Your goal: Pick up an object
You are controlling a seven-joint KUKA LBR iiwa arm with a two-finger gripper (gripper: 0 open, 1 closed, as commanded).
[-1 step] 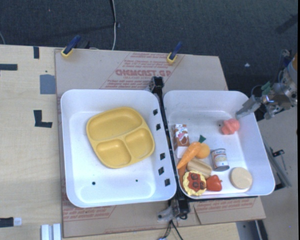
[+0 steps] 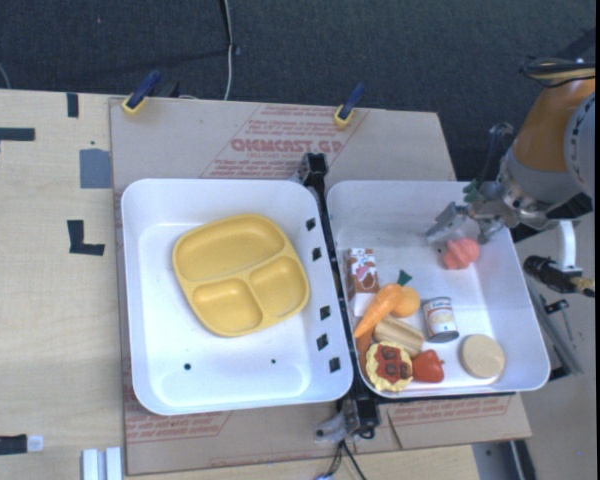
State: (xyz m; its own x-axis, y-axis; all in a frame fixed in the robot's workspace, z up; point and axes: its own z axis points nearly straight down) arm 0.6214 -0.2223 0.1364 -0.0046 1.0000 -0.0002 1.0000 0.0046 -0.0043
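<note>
My gripper (image 2: pixel 466 228) hangs over the far right part of the right bin (image 2: pixel 400 213), with its grey fingers spread open. A pink rounded toy (image 2: pixel 460 254) lies on the bin floor just in front of the fingertips, not clamped between them. Nearer the front of that bin lie a carrot (image 2: pixel 378 308), an orange ball (image 2: pixel 408 302), a small can (image 2: pixel 439 319), a brown snack packet (image 2: pixel 362 270), a bun (image 2: pixel 399 335), a pizza slice (image 2: pixel 388 364), a red pepper (image 2: pixel 429 366) and a beige disc (image 2: pixel 481 356).
The left bin (image 2: pixel 150 368) holds a yellow divided plate (image 2: pixel 242 273). A black hinge strip (image 2: pixel 325 278) runs between the two bins. The arm's orange band (image 2: pixel 555 128) stands off the right bin's far right corner. Blue clamps (image 2: pixel 140 90) pin the cardboard base.
</note>
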